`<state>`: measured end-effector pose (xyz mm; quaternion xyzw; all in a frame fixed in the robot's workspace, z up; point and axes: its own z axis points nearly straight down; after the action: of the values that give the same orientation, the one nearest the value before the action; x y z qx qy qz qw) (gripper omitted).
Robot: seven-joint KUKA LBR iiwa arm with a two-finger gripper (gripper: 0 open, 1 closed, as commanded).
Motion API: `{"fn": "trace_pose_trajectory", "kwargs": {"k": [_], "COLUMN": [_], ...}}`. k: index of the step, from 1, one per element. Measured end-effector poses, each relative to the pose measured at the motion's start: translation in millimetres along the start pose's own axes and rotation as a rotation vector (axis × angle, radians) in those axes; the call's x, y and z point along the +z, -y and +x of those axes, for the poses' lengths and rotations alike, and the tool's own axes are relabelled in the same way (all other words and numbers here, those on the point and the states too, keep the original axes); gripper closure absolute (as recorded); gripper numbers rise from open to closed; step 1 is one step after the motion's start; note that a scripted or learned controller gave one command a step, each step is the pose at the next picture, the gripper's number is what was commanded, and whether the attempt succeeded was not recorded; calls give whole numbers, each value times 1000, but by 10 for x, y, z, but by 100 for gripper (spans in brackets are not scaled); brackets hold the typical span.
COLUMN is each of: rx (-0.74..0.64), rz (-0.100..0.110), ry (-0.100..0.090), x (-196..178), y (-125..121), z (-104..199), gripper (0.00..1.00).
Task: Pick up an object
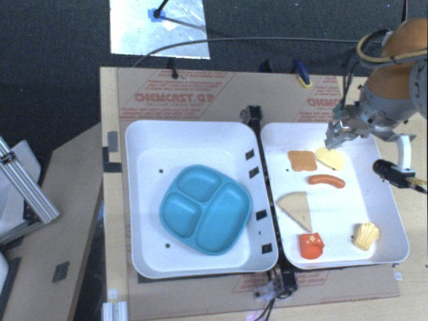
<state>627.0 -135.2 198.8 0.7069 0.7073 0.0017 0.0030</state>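
Far left, beyond the bench: a silvery sheet [158, 19] on dark floor, blue tape patch on it, a dark cable running off it.

Left edge: an aluminium rail [27, 186], slanted.

Bench top is brown board [200, 92] with red print. Two shallow white bins on it, side by side, touching along a black centre join.

Left bin [150, 139]: one blue divided plate [206, 208], three compartments, lying flat, a little near of centre.

Right bin [384, 209], going left to right:
- pale wedge-shaped slice [296, 210], near the bin's left wall, mid-depth.
- orange-brown toast-like square [302, 160], far of the wedge.
- red-orange blocky piece [311, 245], near edge, just near of the wedge's tip.
- red sausage [326, 180], lying crosswise, just near of the toast and the yellow piece.
- pale yellow rounded piece [331, 158], just right of the toast, far half of the bin.
- cream ridged shell-like piece [365, 235], near right corner, well apart from the rest.

Gripper [334, 139]: low over the far part of the right bin, its tip at the far edge of the pale yellow piece. Touching or just above: cannot tell. Jaw spread cannot be made out. Nothing seen between them.

Arm [394, 79]: grey, orange band above the wrist, entering from the right at the far side. Cables looped over it.
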Motion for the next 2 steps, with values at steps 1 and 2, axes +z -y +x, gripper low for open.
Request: {"fn": "trace_pose_trajectory", "kwargs": {"k": [1, 2], "rx": [-4, -9], "rz": [-1, 5], "ry": [0, -3], "x": [-548, -611], "y": [-21, 172], "z": [-3, 493], "gripper": [100, 100]}}
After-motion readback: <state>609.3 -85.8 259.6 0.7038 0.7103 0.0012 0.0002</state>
